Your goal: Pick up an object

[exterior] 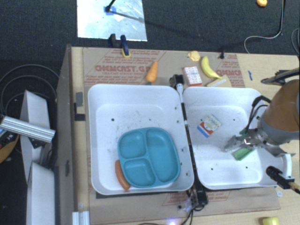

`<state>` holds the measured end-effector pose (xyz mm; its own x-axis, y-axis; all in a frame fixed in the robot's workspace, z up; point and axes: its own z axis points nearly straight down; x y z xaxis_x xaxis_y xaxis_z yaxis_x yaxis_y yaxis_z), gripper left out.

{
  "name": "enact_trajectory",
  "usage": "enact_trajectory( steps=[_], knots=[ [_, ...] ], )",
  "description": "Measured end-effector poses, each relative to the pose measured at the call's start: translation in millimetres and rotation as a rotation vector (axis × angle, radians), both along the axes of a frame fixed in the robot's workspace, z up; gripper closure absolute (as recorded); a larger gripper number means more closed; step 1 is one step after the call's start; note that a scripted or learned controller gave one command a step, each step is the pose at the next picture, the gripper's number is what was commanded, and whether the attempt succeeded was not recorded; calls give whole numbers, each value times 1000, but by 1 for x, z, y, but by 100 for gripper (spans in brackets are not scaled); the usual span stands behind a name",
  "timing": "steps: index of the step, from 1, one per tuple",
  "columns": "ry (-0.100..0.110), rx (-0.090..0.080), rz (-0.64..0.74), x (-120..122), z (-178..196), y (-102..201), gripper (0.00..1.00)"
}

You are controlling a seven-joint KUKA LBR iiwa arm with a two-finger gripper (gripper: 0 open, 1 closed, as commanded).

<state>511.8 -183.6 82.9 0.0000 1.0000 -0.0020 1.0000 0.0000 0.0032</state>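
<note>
My gripper (pixel 237 145) reaches in from the right and hangs low over the right bin (pixel 220 175), near its right side. A small green object (pixel 242 153) lies on the bin floor right beside the gripper's tip, partly under it. I cannot make out whether it is touched or held. A small white packet with blue and red print (pixel 209 124) lies further left in the same bin. In the left bin (pixel 103 107) sit a blue divided plate (pixel 148 156) and an orange-brown sausage (pixel 122 175) by the plate's lower left edge.
Behind the bins on the cardboard lie a carrot (pixel 151 72), a small patterned box (pixel 192 76), a banana (pixel 208 67) and a pale yellow lump (pixel 194 56). A blue clamp (pixel 123 43) sits at the bench's far edge. An orange ball (pixel 261 2) lies on the dark floor.
</note>
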Motion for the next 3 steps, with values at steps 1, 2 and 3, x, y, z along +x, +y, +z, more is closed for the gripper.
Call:
enact_trajectory(
  steps=[1, 2, 3],
  knots=[
    [-8, -1, 9, 97, 3, 5, 0],
    [6, 2, -3, 26, 1, -25, 0],
    [-4, 0, 7, 97, 3, 3, 0]
  ],
)
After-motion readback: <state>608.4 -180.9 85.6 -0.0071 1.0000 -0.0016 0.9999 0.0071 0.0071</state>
